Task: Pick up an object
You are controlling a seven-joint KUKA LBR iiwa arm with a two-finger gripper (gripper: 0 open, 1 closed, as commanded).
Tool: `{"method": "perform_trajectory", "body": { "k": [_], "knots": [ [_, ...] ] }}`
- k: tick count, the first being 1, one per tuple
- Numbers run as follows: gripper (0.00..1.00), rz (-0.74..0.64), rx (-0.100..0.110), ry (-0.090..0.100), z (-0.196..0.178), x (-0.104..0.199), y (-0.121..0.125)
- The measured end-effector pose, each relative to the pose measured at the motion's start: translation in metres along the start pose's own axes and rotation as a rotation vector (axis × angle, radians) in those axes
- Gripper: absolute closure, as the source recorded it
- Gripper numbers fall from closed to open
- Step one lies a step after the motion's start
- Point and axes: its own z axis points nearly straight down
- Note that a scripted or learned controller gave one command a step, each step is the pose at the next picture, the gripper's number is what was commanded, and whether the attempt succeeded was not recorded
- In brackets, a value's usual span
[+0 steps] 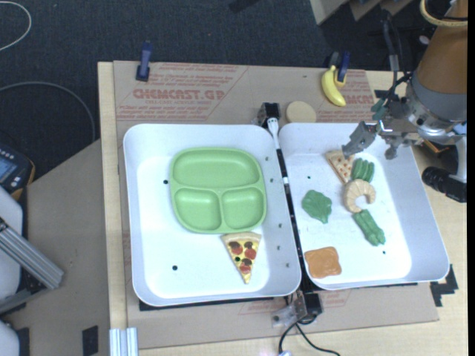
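Camera view, landmark = the croissant [359, 193] in the right bin [423, 221].

Right bin holds the candidates, loosely scattered, so most have free sides for a pinch. Cracker wedge [338, 164] up-left of the croissant, corner just beside it. Green bean pod [363, 170] directly above the croissant, near touching. Second green pod [369, 227] just below it. Broccoli-like green lump [318, 205] to its left, apart. Orange bread slice [322, 261] well below-left, near the bin's front rim.

Left bin [137, 199]: green divided plate [218, 188] well left of the croissant, pizza slice [244, 254] just off the plate's lower edge. A banana [333, 86] and a tan disc [300, 112] sit on the worktop [185, 87] behind the bins, out of the pick area.

My gripper [378, 139] hangs above-right of the croissant, over the bin's back part, nearest the cracker wedge and upper pod. Fingers look spread apart, one toward the cracker, one toward the bin's right side. Nothing between them, touching nothing I can make out.

Judgement: pre-grasp. Likely target is the upper pod or cracker; they're crowded against the croissant, so a descent risks nudging neighbours.
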Motion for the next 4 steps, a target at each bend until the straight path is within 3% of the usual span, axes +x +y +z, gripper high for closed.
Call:
{"method": "perform_trajectory", "body": {
  "k": [1,2,3,4],
  "knots": [
    [1.00,0.000,-0.003,0.000,-0.011,0.000,0.001],
    [1.00,-0.013,-0.007,0.003,-0.033,0.119,0.017],
    [1.00,-0.010,-0.012,0.004,-0.118,0.196,-0.011],
    [1.00,-0.008,-0.018,0.005,-0.235,0.252,0.019]
  ]
}}
